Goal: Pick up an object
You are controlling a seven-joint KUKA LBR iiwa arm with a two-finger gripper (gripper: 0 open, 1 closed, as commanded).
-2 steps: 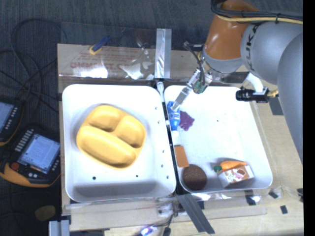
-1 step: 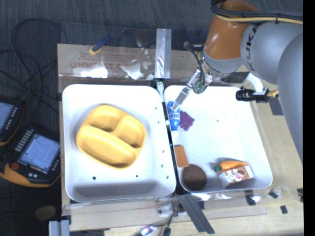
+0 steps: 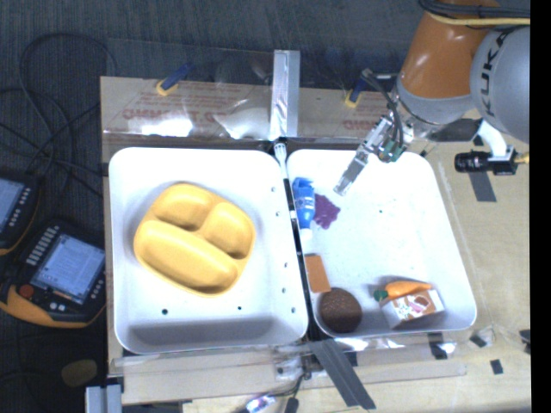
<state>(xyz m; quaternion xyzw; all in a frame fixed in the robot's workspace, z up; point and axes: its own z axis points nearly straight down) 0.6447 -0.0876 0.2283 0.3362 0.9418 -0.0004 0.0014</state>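
My gripper [image 3: 345, 182] hangs over the back left part of the right bin [image 3: 405, 231], slanting down to the left from the orange-banded wrist. Its tip is just right of a small blue bottle [image 3: 302, 201] and a purple piece [image 3: 326, 211], which lie together by the divider. It touches neither that I can see, and nothing shows in its grasp. Further forward in the same bin are an orange block [image 3: 318, 273], a brown ball [image 3: 340, 309] and a small white and orange carton [image 3: 411, 303].
A big yellow lumpy object [image 3: 194, 235] takes up much of the left bin [image 3: 138, 317]. The arm's grey body [image 3: 482, 58] looms over the back right corner. Cables and a handheld pendant [image 3: 60, 269] lie off the bench to the left.
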